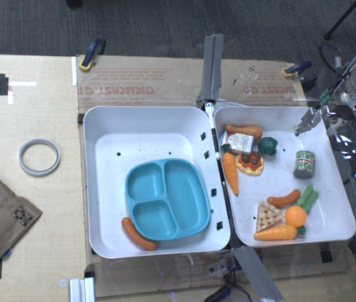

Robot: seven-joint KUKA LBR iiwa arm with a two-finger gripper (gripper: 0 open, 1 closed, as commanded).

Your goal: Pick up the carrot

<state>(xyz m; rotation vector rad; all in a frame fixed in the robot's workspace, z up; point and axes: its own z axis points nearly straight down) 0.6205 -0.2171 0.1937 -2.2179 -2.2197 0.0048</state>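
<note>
Two carrots lie in the right bin (338, 168). One carrot (229, 173) is long and slim and rests along the bin's left wall, pointing toward the front. The other carrot (275, 233), with a green top, lies near the front wall beside an orange (295, 216). My gripper (305, 123) hangs over the bin's back right corner, well away from both carrots, with nothing visibly in it.
The right bin also holds a small can (304, 163), a sausage (283, 199), a pizza slice (251, 162), a green vegetable (267, 146), a small box (241, 145) and a triangular sandwich (267, 216). In the left bin are a blue divided plate (165, 197) and a sausage (139, 234).
</note>
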